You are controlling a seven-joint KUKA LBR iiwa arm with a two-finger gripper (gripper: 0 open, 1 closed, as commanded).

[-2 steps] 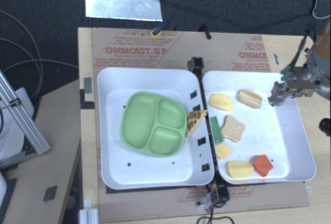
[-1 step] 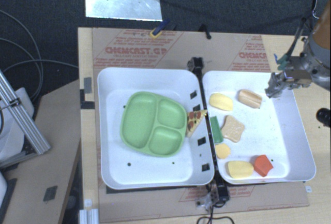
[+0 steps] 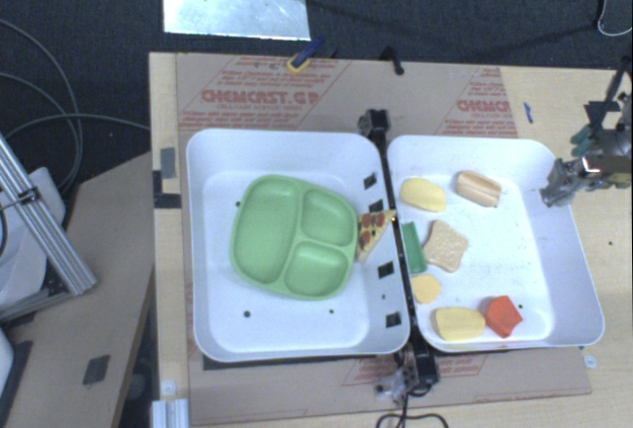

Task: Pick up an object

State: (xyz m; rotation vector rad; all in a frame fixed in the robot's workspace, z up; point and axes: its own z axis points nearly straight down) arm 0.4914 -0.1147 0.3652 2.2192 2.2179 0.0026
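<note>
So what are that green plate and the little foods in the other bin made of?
The green plate looks like moulded plastic, matte, with three smooth compartments. The hot dog and bread slice seem to be toy plastic or rubber, judging by their flat, even colours.

The bench [image 3: 584,238] was pale wood with a brown cardboard sheet [image 3: 341,92] printed in red laid flat on it. Two white bins sat on the sheet, touching: the left bin [image 3: 213,218] and, just right of it, the right bin [image 3: 564,258]. A yellow clip [image 3: 298,62] lay at the sheet's far edge.
</note>
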